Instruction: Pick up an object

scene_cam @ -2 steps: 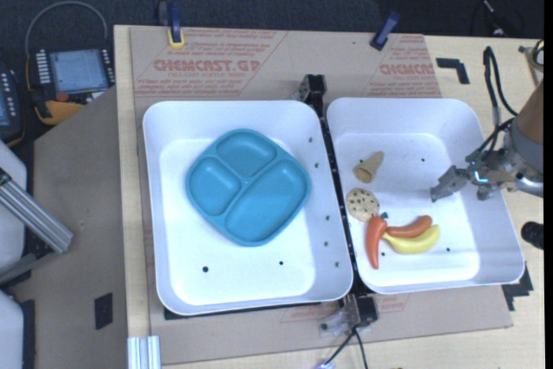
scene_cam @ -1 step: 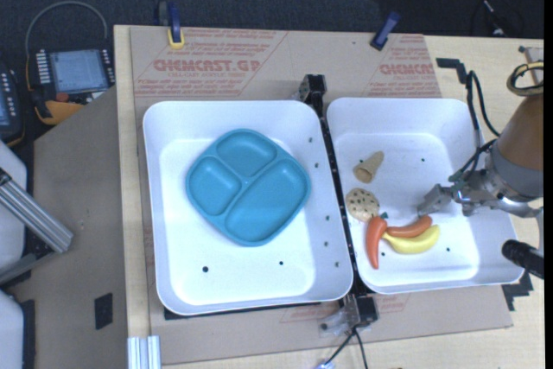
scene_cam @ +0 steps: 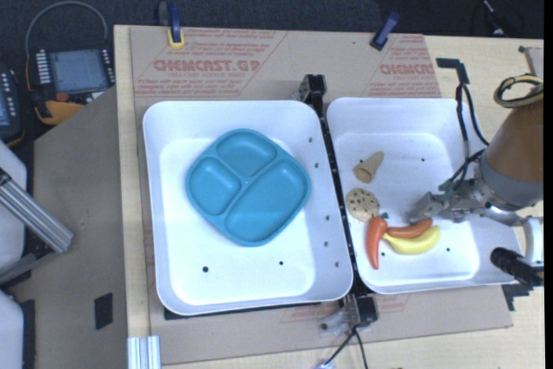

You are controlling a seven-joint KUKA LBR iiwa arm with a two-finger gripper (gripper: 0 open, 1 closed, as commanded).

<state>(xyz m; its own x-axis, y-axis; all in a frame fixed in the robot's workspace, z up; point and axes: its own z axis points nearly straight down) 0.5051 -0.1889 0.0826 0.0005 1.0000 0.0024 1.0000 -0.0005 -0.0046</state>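
The right bin (scene_cam: 406, 121) holds several toy foods. A tan cone (scene_cam: 370, 166) lies near its middle and a speckled cookie (scene_cam: 362, 203) sits below it. An orange carrot (scene_cam: 376, 240) lies upright along the bin's left side. Beside it a yellow banana (scene_cam: 415, 244) rests with an orange-red curved piece (scene_cam: 411, 230) on its upper edge. My gripper (scene_cam: 430, 206) is low in the right bin, just above and to the right of the banana. The grey arm with its orange band (scene_cam: 518, 147) reaches in from the right.
A blue divided plate (scene_cam: 248, 185) sits in the middle of the left bin (scene_cam: 173, 255). Black cables (scene_cam: 465, 112) hang over the right bin's far right side. Clamps (scene_cam: 175, 34) hold the brown board at the back.
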